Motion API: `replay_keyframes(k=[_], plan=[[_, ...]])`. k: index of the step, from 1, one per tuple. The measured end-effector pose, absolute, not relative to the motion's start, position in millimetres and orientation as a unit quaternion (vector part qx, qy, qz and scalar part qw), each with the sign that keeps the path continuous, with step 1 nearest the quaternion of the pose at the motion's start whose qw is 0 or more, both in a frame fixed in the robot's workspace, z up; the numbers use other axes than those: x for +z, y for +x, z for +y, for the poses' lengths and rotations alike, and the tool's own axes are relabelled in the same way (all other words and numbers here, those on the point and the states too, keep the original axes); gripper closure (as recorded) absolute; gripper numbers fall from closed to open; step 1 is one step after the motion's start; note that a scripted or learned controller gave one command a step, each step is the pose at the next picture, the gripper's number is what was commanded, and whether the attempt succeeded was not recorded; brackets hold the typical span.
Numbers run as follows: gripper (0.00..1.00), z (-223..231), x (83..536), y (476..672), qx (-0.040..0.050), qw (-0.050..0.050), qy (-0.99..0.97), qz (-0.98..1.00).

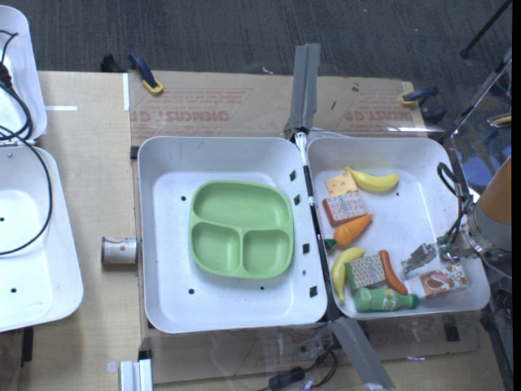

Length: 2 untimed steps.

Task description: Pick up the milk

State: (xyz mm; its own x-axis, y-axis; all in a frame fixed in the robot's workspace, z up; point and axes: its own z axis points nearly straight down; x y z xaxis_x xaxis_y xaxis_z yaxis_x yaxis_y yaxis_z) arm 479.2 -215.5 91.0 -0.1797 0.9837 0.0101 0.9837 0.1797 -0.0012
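Dark carpet lies beyond a wooden bench (98, 177) that bears two shallow white bins side by side. At the middle, the left bin (159, 243) holds a green divided plate (242, 229). Crowded with toy food, the right bin (423, 157) has a banana (373, 180) and a cheese wedge (340, 184) at its far side, a red-and-white box (345, 208) just nearer, and a carrot (352, 229) below that. Toward the near wall sit a second banana (340, 269), a patterned box (366, 271), a thin red piece (392, 274) and a green bottle (384, 301) lying on its side.

At the near right corner of that bin lies the milk (444, 281), a small carton flat on its side. Low over the bin floor, the gripper (421, 257) sits just left of and slightly beyond the carton, very close to it; whether its fingers are open or closed cannot be told. Nothing is visibly held. From the right comes the arm (496, 210), an orange band showing at the edge.

A small can (120, 251) lies on the bench left of the left bin.
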Motion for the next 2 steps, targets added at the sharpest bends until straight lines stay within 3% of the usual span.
replay_keyframes(k=[1,2], plan=[[1.00,-217.6,100.1,479.3,-0.0012,0.002,-0.641,-0.767],[0.00,-216.1,99.8,479.3,-0.0018,0.004,-0.641,-0.768]])
